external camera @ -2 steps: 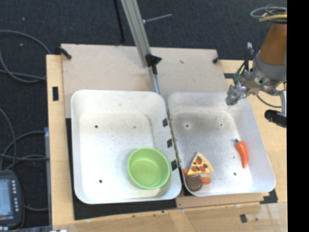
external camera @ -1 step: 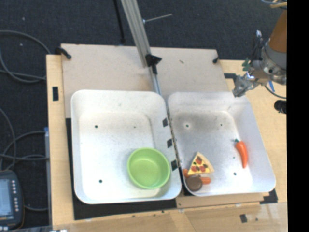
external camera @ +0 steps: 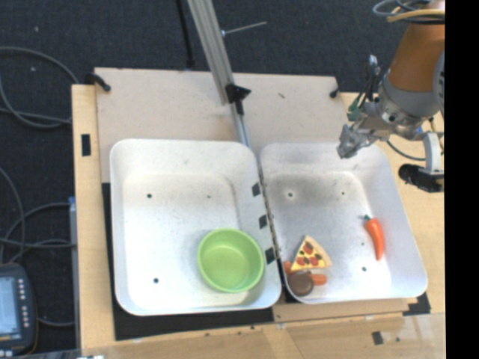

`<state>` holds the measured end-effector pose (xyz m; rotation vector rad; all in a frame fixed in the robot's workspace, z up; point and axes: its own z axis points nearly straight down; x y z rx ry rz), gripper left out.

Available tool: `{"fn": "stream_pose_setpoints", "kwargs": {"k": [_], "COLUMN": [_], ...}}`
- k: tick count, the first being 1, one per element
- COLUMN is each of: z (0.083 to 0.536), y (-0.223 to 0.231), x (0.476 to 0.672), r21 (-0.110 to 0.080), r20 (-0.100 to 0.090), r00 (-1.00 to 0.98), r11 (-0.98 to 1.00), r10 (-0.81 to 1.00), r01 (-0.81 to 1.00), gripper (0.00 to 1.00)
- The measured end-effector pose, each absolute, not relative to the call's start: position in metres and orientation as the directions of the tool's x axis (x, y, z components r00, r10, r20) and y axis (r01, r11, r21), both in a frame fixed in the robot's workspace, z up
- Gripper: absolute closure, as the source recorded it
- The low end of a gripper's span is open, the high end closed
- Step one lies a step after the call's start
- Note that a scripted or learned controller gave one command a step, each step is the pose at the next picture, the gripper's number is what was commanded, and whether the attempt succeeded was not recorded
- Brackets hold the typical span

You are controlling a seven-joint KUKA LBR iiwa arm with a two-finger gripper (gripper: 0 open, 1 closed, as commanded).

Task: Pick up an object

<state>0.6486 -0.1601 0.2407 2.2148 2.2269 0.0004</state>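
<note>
- The camera looks down on a tan surface (external camera: 172,107) with two white bins side by side.
- The left bin (external camera: 161,178) holds a green bowl (external camera: 230,259). The bowl sits near the bin's front right corner, open side up.
- The right bin (external camera: 322,185) holds a few small things, all toward the front.
- A pizza slice (external camera: 309,253) lies near the front left of the right bin. It is yellow with red dots.
- A brown round thing (external camera: 301,282) sits just in front of the pizza slice, touching it or almost touching it. It is too small to tell what it is.
- A small orange bit (external camera: 319,279) lies right beside the brown round thing.
- A carrot (external camera: 375,236) lies near the right side of the right bin, well apart from the pizza slice. It is orange with a bit of green at the top end.
- The arm (external camera: 415,62) comes in from the right. It is grey with an orange band.
- The end effector (external camera: 349,146) hangs over the back edge of the right bin, pointing down.
- It is far from the carrot and the pizza slice. Nothing is in it. I cannot tell how far open it is.
- A metal pole (external camera: 213,40) slants up from between the bins at the back.
- Black cables (external camera: 30,51) lie on the dark floor (external camera: 112,13) to the left.
</note>
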Motion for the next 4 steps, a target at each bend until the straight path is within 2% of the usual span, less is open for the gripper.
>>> {"fn": "stream_pose_setpoints", "kwargs": {"k": [2,3,4], "z": [0.259,0.244,0.250], "y": [-0.050,0.002,0.053], "x": [0.626,0.620,0.605], "r21": [0.001,-0.001,0.000], "r20": [0.003,0.001,0.003], "r00": [-0.008,-0.007,-0.008], "r11": [0.008,0.007,0.008], "r10": [1.000,1.000,1.000], "r01": [1.000,1.000,1.000], "gripper": [1.00,1.00,1.00]}}
